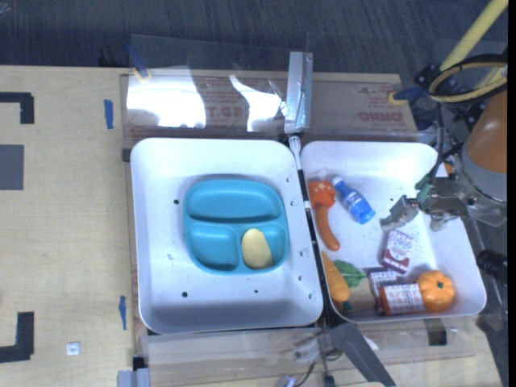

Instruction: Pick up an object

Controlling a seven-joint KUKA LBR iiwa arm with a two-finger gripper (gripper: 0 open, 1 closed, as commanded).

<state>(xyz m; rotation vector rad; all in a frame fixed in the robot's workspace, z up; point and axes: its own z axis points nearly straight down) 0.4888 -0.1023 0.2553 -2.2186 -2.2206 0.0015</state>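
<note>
gripper (416, 208) above right bin (451, 156), near red packet (397, 250), grip state unclear

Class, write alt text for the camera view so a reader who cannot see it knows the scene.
A gripper hangs over the right bin, above a blue bottle, a red-and-white packet, an orange pumpkin and toy carrots. The left bin holds a blue divided tray with a yellow lemon in one compartment.

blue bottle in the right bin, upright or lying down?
Lying down. The blue bottle rests on its side on the floor of the right bin, its length running diagonally, beside the orange toy.
</note>
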